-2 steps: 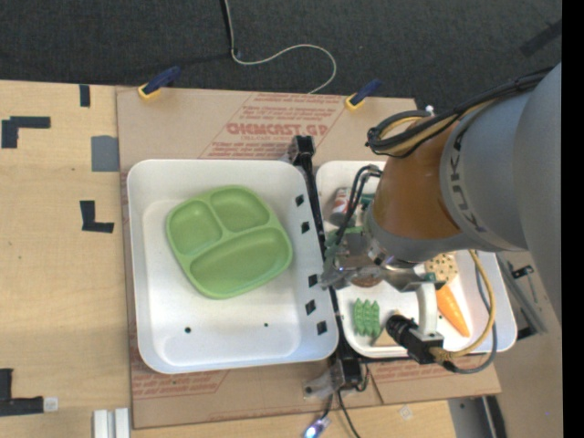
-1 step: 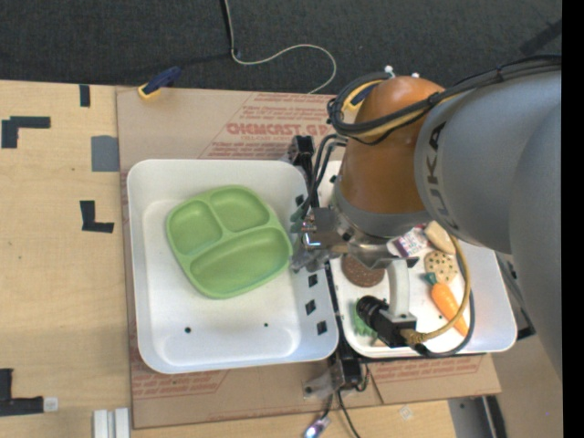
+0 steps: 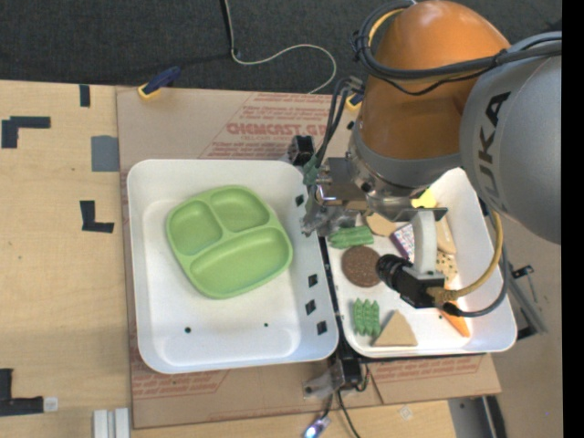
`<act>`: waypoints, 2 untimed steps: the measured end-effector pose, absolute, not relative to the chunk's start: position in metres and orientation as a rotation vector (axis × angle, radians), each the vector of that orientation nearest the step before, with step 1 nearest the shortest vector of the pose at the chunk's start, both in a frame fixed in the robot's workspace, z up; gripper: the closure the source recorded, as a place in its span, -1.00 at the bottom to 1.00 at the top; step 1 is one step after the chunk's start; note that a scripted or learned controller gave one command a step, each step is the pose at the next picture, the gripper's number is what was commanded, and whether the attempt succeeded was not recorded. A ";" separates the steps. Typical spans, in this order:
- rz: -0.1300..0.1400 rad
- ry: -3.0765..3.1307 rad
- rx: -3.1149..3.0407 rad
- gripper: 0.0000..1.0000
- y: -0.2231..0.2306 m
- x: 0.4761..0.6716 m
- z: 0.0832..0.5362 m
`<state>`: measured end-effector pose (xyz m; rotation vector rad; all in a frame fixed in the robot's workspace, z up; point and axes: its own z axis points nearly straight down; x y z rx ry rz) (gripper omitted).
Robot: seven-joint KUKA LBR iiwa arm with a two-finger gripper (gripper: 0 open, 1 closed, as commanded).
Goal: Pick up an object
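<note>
The right bin [image 3: 488, 340] holds small toy foods; the arm [image 3: 429, 80] hangs over its far left corner, and the hand [image 3: 339, 210] sits low there, just above a green piece [image 3: 351, 238]; I cannot tell how the hand is set.

Near it lie a brown round cookie [image 3: 361, 266], a green ridged piece [image 3: 365, 317] and a tan wedge [image 3: 397, 332]. These look light, hard and a bit slippery, so pinch one across its thin sides. The green plate [image 3: 228, 240] in the left bin [image 3: 151, 272] looks too wide to pinch.
</note>
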<state>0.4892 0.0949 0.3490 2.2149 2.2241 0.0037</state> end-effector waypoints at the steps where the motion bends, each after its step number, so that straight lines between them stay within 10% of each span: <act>1: 0.001 2.217 2.221 1.00 0.049 0.485 0.420; 2: -0.015 2.224 2.221 1.00 0.051 0.485 0.424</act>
